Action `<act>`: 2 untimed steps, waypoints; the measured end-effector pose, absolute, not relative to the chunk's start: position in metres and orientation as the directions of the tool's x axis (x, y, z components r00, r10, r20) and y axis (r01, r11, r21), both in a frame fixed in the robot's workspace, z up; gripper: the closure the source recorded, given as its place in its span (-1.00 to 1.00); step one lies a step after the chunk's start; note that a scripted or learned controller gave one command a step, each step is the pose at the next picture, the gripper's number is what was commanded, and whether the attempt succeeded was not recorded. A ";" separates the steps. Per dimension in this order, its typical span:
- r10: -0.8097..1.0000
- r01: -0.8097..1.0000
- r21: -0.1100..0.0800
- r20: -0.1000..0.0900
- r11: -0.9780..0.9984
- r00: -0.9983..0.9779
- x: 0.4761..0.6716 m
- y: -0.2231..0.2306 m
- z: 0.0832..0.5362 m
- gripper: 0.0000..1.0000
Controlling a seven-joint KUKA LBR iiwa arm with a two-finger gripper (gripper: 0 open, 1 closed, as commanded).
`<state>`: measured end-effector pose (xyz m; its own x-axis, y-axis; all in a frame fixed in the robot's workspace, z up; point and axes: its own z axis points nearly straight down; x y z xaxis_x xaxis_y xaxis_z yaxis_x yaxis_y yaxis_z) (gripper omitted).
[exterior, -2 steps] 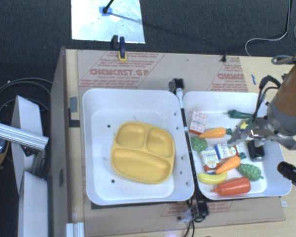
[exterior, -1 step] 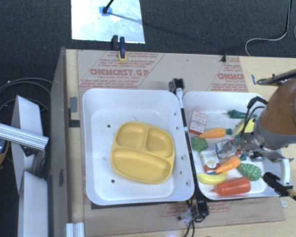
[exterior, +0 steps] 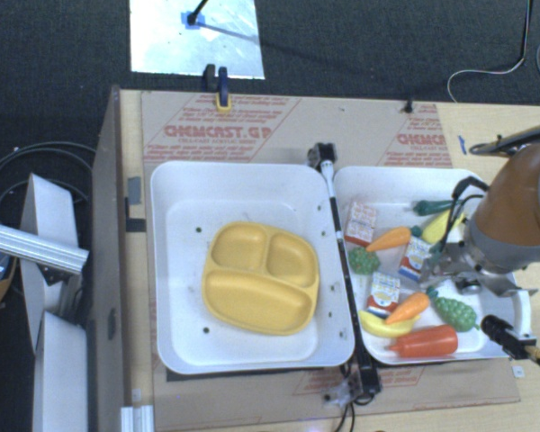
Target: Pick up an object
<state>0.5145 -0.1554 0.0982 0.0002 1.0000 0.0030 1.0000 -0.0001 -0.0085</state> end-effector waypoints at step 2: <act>1.000 1.000 -0.004 0.001 0.003 -0.003 0.561 -0.129 0.193 -1.00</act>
<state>0.5612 -0.1289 0.1933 -0.0026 1.0000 0.0006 1.0000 0.0026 -0.0041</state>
